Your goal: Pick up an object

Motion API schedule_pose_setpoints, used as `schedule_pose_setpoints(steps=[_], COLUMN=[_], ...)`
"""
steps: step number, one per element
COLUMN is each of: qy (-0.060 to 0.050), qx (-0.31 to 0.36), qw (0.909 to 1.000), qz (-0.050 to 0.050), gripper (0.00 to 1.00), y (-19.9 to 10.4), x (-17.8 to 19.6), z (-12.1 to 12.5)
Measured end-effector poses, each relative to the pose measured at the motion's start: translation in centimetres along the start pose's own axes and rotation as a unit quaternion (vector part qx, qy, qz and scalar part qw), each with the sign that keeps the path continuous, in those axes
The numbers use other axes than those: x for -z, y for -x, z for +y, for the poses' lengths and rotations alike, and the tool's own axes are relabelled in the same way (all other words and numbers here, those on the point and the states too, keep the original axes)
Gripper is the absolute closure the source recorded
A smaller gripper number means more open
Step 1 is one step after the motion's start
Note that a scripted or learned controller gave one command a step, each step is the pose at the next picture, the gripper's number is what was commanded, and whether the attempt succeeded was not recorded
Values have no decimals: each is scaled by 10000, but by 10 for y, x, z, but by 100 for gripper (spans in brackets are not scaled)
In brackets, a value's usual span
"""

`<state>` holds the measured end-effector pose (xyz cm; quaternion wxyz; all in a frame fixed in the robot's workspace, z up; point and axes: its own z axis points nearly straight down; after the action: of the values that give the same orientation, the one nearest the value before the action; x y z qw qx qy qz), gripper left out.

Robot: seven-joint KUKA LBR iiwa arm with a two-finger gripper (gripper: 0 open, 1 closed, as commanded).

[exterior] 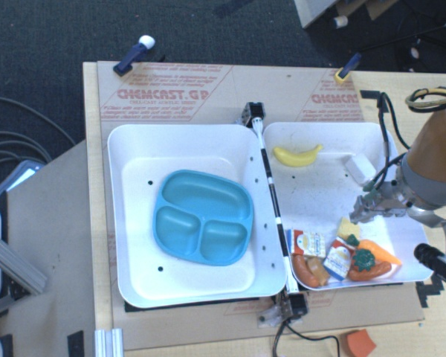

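My gripper hangs low over the right side of the right bin, with the grey arm and its orange band coming in from the right. Directly below it lies a pale yellow wedge. Along that bin's front edge sit an orange carrot with a green top, a small white packet, a red-and-white packet and a brown sausage. A yellow banana lies at the back left, and a white block is behind the gripper. I see nothing held.
The left bin holds a blue divided plate. A black-and-white divider runs between the bins. Blue clamps sit at the board's back corners. Cables trail near the arm.
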<state>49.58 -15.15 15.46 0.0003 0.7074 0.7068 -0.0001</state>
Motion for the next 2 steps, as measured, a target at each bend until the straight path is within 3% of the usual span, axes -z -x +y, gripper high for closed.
schedule_pose_setpoints(steps=[1, 2], qy=[-1, -6], qx=[2, 0], qw=[10000, 10000], qz=[2, 4], gripper=[0, 0], y=[0, 2], x=[0, -70], z=[0, -17])
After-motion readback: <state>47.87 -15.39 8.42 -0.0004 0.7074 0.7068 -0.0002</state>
